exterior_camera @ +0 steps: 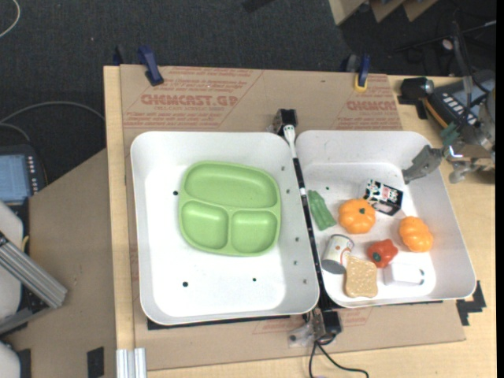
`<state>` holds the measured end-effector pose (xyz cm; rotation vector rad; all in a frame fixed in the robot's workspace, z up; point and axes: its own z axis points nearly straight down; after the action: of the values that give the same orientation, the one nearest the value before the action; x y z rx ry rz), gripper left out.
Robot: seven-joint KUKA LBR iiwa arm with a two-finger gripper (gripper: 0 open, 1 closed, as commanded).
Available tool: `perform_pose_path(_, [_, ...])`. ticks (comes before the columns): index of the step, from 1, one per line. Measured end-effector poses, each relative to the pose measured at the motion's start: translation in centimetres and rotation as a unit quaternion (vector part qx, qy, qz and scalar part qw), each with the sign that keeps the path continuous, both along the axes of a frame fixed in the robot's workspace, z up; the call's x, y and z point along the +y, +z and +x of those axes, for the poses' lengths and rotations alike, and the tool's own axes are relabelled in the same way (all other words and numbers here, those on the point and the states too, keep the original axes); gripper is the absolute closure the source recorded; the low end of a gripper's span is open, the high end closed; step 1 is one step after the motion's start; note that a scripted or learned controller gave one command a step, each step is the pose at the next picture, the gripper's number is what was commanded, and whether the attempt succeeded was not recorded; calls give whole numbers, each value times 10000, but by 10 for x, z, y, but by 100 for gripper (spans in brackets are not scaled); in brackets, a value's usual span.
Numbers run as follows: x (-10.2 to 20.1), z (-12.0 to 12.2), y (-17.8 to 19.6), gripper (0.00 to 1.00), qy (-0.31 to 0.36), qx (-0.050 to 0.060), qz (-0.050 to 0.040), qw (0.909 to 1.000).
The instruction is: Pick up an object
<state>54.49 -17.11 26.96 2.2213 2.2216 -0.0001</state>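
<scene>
The right bin (339,150) holds several small objects. A green pod (320,209) lies by its left wall, beside an orange pumpkin (357,216). A black-and-white carton (383,197) sits just behind the pumpkin. An orange fruit (415,234), a red pepper (383,253), a white mug (337,252), a slice of toast (361,278) and a white block (408,273) fill the near half. My gripper (423,164) hangs at the bin's far right edge, up and to the right of the carton, with nothing seen in it.
A green divided plate (230,208) lies in the left bin (157,235). A black divider clip (285,120) sits between the bins at the back. Blue and yellow clamps (150,65) hold the board's far edge.
</scene>
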Motion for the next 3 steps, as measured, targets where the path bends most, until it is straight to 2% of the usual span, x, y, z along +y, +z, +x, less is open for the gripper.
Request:
perform_pose_path(1, [-18, -59, -11, 0, -23, 25, 4, 10000])
perform_pose_path(2, [15, -67, -191, 0, 0, 21, 12, 10000])
perform_pose_path(3, [13, -66, -175, 100, -9, -14, -8, 10000])
